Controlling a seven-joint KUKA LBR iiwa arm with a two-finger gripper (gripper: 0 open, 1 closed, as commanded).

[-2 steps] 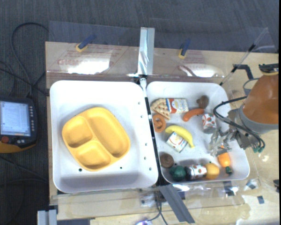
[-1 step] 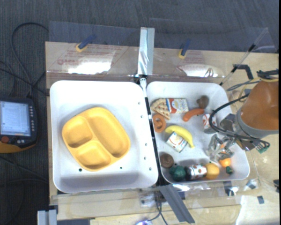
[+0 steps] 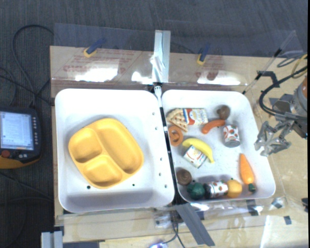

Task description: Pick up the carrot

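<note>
The carrot [image 3: 246, 169] lies just left of and below the gripper [image 3: 271, 141], long axis running near-far; gripper state unclear

Robot lab: teach pendant [image 3: 14, 136], bench w/ two bins [image 3: 62, 107].

Arm: you see it come in from the right edge, its grey wrist only partly in frame.
Gripper [image 3: 271, 141]: it hangs low at the right, metal fingers pointing down and a little leftward.
Fingers: you see them spread apart, with nothing between them.
</note>
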